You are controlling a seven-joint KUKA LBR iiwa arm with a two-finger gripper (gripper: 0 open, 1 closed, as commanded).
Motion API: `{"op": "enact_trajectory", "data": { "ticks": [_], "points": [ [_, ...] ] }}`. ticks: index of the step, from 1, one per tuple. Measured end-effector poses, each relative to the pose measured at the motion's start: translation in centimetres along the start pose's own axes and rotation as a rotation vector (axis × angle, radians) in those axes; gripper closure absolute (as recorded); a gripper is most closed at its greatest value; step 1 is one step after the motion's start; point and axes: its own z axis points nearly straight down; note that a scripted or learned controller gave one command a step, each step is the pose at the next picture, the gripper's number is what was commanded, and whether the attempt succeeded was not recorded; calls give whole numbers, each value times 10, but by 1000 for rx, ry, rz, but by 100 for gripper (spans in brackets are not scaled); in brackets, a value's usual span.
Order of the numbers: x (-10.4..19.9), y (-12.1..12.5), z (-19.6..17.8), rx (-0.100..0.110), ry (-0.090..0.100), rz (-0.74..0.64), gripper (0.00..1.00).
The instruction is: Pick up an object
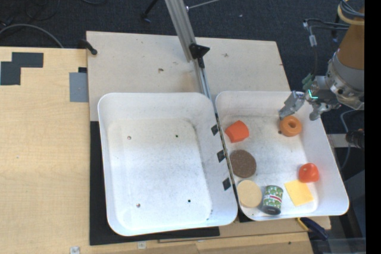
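Note:
In the right bin (333,154) lie several small objects. An orange ring (290,126) sits near the bin's far right corner. My gripper (303,107) hovers just above and behind that ring, over the bin's far edge. Its fingers are spread apart and open, one grey finger (292,104) to the left and one to the right, with nothing between them. An orange block (237,131) lies by the divider. A brown disc (243,163) and a tan disc (249,193) lie nearer the front.
A green-labelled can (272,199), a yellow block (299,192) and a small red fruit (308,172) fill the right bin's front corner. The left bin (113,128) stands beside it. A metal rail (178,15) slants up behind the bins.

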Motion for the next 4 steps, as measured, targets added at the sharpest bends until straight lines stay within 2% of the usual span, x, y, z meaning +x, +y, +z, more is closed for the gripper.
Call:
{"op": "enact_trajectory", "data": {
  "ticks": [1,3,4],
  "points": [
    [9,0,60,6,2,2,0],
    [7,3,175,4,1,3,0],
    [5,4,162,2,0,9,100]
  ]
}}
